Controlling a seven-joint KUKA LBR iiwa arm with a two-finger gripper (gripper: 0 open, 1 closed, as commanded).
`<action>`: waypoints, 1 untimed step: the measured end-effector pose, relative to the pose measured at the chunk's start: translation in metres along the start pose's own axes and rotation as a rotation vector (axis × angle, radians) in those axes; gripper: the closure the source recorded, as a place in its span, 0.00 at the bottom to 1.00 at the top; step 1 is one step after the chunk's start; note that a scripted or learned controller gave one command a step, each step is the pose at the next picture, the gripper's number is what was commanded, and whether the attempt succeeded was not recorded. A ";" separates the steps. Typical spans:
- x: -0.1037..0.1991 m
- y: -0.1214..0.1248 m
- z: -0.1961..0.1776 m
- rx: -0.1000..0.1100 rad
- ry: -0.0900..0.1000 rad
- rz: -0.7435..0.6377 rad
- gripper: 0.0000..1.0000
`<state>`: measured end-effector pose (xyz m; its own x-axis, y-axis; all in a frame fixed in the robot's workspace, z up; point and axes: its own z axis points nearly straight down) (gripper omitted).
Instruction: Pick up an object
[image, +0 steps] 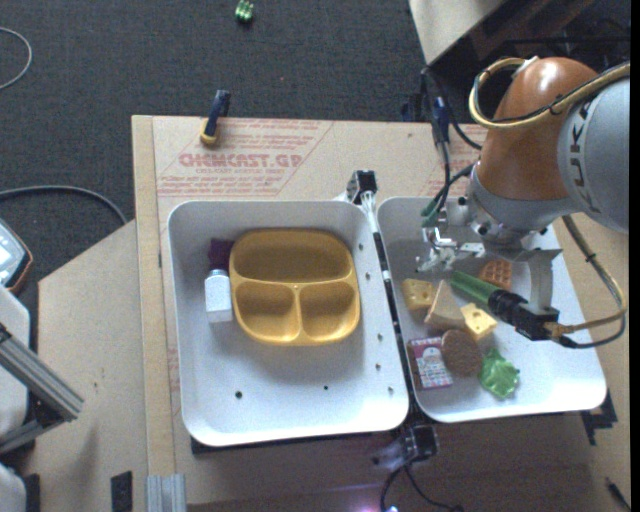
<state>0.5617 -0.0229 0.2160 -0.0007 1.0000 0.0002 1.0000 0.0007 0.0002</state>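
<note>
Plainly, the table (150, 330) bears two shallow white bins side by side. The left bin (190, 400) holds a yellow divided tray (295, 285) near its middle. A small white bottle (218, 297) touches the tray's left edge, and a dark purple thing (220, 248) lies just above the bottle. The grey arm (545, 130) reaches in from the right over the right bin (575, 375). Its jaws sit low at that bin's upper left, and I cannot tell whether they are spread or pressed together. Just below them lie the things to pick from. Three cheese wedges (445, 308) sit close together, with a green stick (478, 290) lying aslant above them. A red-and-white packet (430, 362) touches a brown round disc (462, 352). A green leaf (498, 375) lies at the bin's lower side, and a waffle piece (495, 273) lies beside the stick.
</note>
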 end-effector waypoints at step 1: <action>0.003 -0.012 -0.016 -0.002 0.000 0.000 1.00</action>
<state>0.5494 -0.0201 0.2320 -0.0004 1.0000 0.0005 1.0000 0.0004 0.0020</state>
